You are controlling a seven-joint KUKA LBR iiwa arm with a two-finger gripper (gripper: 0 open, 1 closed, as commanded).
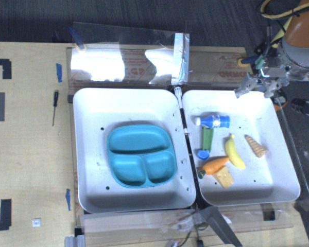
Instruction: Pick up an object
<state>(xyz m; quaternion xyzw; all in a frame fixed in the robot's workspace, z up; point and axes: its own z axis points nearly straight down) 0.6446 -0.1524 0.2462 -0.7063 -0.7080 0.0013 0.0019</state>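
Observation:
The right bin (283,187) holds several small items. A blue and white bottle (214,121) lies near its upper left. Below it are a green stick (207,137) and a blue cap (203,154). A yellow banana (235,152) lies in the middle, with an orange carrot (215,164) and a tan block (224,177) below it. A brown cone (255,145) lies to the banana's right. My gripper (258,85) hangs over the bin's far right corner, well apart from all the items, with nothing seen in it.
The left bin (87,112) holds a blue divided plate (140,153). A clear plastic sheet (129,60) stands behind the bins. The arm's orange band (301,32) and yellow cables (283,1) are at the upper right. A screwdriver (55,107) lies on the bench at left.

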